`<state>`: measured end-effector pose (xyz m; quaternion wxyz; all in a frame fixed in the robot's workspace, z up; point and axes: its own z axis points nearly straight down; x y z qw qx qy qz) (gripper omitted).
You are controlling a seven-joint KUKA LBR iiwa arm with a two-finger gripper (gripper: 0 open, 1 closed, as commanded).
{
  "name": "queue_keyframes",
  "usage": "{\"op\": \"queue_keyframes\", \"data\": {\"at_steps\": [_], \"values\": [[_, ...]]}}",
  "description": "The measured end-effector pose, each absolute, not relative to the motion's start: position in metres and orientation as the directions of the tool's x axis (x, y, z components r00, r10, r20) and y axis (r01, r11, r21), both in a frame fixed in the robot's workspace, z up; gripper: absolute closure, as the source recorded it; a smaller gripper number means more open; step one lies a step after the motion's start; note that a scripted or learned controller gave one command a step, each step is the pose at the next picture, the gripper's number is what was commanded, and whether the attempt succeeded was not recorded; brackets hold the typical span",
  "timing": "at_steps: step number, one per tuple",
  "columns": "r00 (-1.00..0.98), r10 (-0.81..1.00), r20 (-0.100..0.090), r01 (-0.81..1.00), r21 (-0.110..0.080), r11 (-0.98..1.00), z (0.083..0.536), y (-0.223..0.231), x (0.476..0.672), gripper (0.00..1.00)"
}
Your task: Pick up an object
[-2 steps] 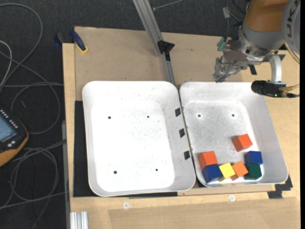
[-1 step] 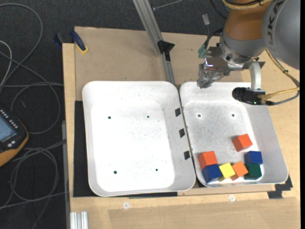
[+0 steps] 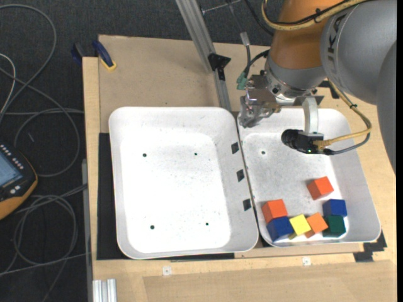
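Blocks point(image 3: 302, 214) well apart from gripper point(image 3: 250, 117)

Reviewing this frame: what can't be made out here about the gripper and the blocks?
- Gripper: in the camera view, too small and cluttered to tell its state or whether it holds anything.
- Green block: partly hidden behind the blue block.
- Block cluster: lower faces hidden by the right bin rim.

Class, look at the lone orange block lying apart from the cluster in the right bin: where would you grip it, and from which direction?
Grip the lone orange block across two opposite side faces, coming straight down from above. It lies flat, with free space all round, unlike the packed cluster.
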<state>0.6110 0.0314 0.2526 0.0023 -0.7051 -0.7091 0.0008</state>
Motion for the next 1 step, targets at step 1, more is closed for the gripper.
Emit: {"op": "queue_keyframes", "data": {"at_steps": [1], "values": [[-0.007, 1.0, 0.003, 1.0, -0.004, 0.007, 0.2391, 0.0882, 0.5998, 1.0]]}}
